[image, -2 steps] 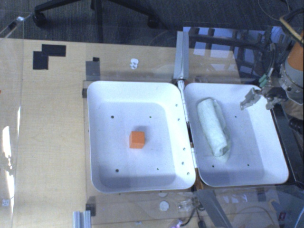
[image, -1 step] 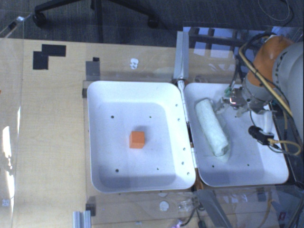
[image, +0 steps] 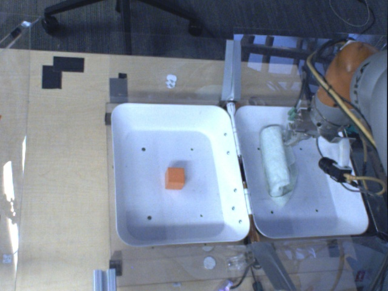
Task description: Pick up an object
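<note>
A small orange cube (image: 175, 178) sits near the middle of the left white bin (image: 130, 223). A pale rolled cloth or cylinder (image: 275, 160) lies lengthwise in the right white bin (image: 339, 223), toward its left half. My gripper (image: 295, 128) hangs over the right bin's far side, just right of the roll's upper end, close to it. The grey arm with its orange band comes in from the upper right.
A metal divider post (image: 230, 71) stands behind the gap between the bins. Cables (image: 339, 171) trail from the wrist over the right bin's right side. Wooden bench top extends to the left.
</note>
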You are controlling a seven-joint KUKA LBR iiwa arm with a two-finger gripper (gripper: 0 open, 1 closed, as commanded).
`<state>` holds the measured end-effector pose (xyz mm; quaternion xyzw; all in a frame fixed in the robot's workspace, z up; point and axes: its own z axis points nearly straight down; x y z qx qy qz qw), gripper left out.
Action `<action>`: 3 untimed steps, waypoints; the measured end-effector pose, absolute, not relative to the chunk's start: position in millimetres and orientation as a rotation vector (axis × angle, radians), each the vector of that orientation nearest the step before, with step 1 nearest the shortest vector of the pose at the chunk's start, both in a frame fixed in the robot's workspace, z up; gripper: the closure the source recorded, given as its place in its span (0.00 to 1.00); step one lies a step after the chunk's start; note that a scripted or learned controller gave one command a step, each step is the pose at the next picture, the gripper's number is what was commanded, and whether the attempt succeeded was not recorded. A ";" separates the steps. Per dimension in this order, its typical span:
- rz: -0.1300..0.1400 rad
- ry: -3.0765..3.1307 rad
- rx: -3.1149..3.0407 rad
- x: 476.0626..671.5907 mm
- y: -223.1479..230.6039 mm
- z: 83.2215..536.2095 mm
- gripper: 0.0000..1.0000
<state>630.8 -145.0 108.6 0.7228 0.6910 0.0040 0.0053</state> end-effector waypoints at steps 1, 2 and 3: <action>0.002 2.297 2.141 618.6 -119.4 108.6 1.00; 0.006 2.415 2.000 648.0 -101.5 204.3 1.00; 0.006 2.655 1.666 646.9 -70.4 269.6 1.00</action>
